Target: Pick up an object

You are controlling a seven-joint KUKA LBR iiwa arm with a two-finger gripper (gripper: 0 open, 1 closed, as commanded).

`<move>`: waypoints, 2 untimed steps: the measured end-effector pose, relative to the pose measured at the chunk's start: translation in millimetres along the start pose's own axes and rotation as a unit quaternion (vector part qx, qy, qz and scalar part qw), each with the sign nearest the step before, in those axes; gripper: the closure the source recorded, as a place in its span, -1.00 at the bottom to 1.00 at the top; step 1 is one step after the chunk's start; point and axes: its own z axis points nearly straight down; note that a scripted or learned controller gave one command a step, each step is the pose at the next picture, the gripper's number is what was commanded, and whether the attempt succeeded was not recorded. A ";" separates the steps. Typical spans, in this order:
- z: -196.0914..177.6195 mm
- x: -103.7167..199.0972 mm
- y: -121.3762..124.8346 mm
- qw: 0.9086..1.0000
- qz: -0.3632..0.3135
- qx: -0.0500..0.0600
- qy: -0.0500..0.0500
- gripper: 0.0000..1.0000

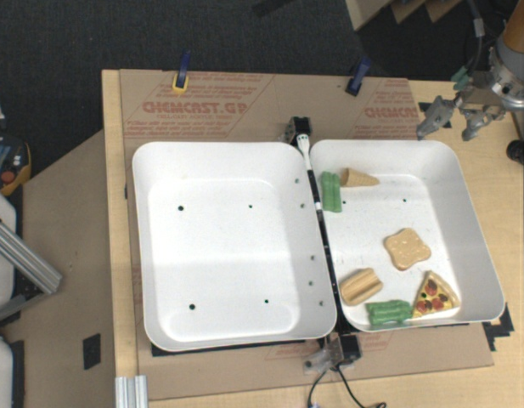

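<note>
The right bin [465, 195] holds several toy foods. A green stick [331, 192] lies along its left wall, with a tan cone piece [358, 178] beside it. A slice of toast [406, 249] sits mid-bin, a bread roll [360, 285] nearer the front. At the front edge lie a green vegetable piece [388, 313] and a pizza slice [435, 295]. My gripper [453, 119] hangs above the bin's far right corner, fingers spread open with nothing between them, well away from every object.
The left bin [219, 245] sits beside the right one on a cardboard sheet [245, 100]. Blue and yellow clamps [182, 79] pin the sheet's far edge. A black divider strip [316, 211] runs between the bins.
</note>
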 end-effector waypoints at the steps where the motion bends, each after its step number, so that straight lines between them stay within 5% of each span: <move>1: 142.8 -24.4 -57.5 1.000 0.001 0.002 0.001 -1.00; 2: 14.9 11.1 -52.1 1.000 -0.002 -0.005 -0.001 -1.00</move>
